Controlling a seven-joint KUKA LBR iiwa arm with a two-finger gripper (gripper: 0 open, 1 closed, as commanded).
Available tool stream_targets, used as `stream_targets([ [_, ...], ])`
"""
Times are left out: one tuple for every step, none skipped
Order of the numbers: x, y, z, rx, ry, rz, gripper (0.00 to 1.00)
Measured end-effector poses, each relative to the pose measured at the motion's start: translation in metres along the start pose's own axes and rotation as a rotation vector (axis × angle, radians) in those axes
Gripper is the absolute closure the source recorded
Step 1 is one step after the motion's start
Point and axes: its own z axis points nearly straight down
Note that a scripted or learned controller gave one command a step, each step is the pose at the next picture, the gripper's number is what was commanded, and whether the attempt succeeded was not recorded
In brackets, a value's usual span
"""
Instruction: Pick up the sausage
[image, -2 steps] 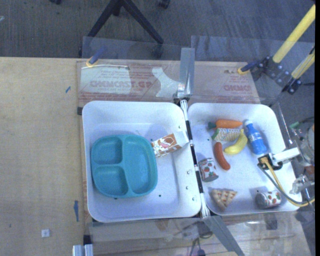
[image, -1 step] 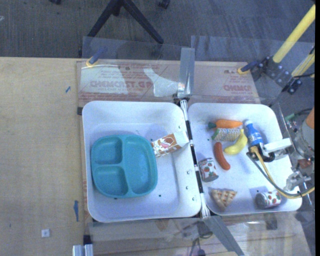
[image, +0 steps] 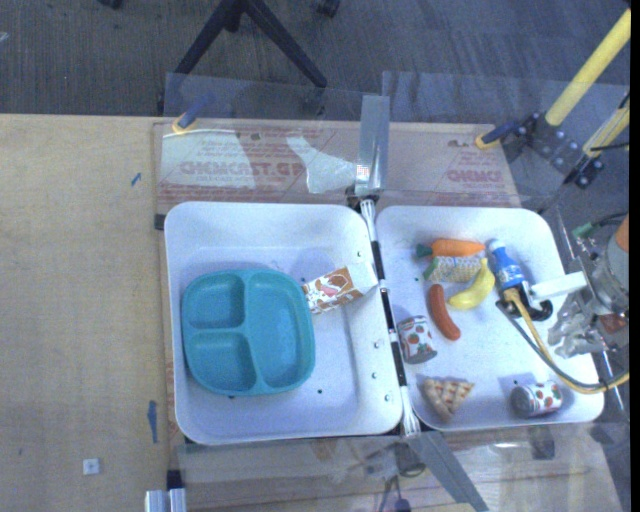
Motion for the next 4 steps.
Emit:
stream_targets([
  [0.000, 0.000, 0.000, 0.000, 0.000, 0.000, 0.00],
  [-0.010, 0.049, 0.092, 0.010, 0.007, -0.116, 0.00],
  [-0.011, 0.050, 0.084, 0.007, 0.002, -0.116, 1.00],
  [0.035, 0.041, -0.014, -0.002, 0.002, -0.164, 1.00],
])
